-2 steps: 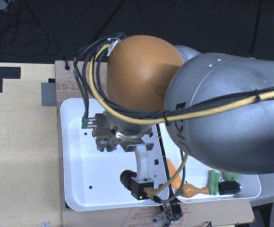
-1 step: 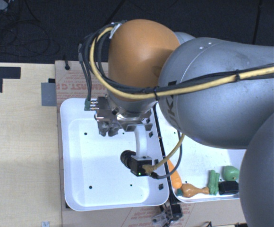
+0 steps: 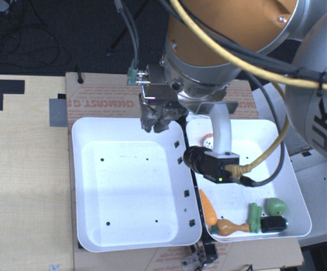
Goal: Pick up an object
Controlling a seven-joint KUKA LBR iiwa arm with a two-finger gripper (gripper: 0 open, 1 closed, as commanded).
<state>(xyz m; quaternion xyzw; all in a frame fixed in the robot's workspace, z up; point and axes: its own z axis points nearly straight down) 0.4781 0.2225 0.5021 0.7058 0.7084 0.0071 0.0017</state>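
Pincer (image 3: 157,120) is hanging over the left bin's (image 3: 90,151) back-right corner; can't tell its state. 2 glossy white plastic bins are sitting on the cardboard-covered worktop (image 3: 104,97), w/ mirrored red print, unreadable. Objs are lying at the right bin's (image 3: 290,168) front: 1 orange carrot (image 3: 208,206), 1 tan gourd shape (image 3: 231,227), 1 green ridged stick (image 3: 255,217), 1 green lump (image 3: 275,206), 1 black block (image 3: 273,224).

A robotics lab: an industrial arm (image 3: 237,33) over two white bins (image 3: 90,134) on a cardboard-covered tabletop (image 3: 22,168), loose cables (image 3: 17,33) behind.
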